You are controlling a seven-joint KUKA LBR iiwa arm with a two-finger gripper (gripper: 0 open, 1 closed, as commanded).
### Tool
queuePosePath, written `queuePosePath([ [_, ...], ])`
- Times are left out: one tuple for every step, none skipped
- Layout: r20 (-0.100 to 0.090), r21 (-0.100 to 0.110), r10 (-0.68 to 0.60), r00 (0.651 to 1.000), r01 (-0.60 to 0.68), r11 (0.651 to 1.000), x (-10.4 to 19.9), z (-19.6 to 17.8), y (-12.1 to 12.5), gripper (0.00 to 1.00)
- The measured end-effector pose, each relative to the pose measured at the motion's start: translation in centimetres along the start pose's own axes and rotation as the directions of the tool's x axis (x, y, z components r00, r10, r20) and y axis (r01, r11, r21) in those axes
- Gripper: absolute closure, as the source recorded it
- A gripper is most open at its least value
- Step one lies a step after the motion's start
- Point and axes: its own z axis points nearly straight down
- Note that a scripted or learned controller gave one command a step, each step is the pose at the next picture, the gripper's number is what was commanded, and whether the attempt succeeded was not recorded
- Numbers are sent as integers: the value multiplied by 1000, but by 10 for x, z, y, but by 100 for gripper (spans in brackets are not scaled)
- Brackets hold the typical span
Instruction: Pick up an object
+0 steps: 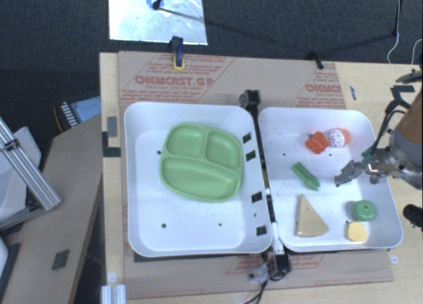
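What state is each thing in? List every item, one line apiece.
Green divided plate: flat in the left bin, compartments bare.
Orange toy: resting in the right bin, beside the white ball.
White ball: resting.
Green pod: lying flat.
Cheese wedge: lying flat.
Green round toy: resting.
Yellow piece: resting.
Gripper: low over the right bin, holding nothing visible.

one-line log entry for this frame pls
stage: approach | end effector: over right bin, nothing held | nearest: green stick, green knob | left bin: green tray
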Motion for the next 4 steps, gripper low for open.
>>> queuePosePath([
  [1, -2, 0, 1000, 0, 1000, -9, 56, 4, 0],
  [0, -3, 0, 1000, 0, 1000, -8, 93, 5, 0],
  [2, -7, -1, 1000, 1, 1000, -9, 80, 6, 100],
  [3, -10, -4, 1000, 4, 1000, -5, 18, 6, 100],
])
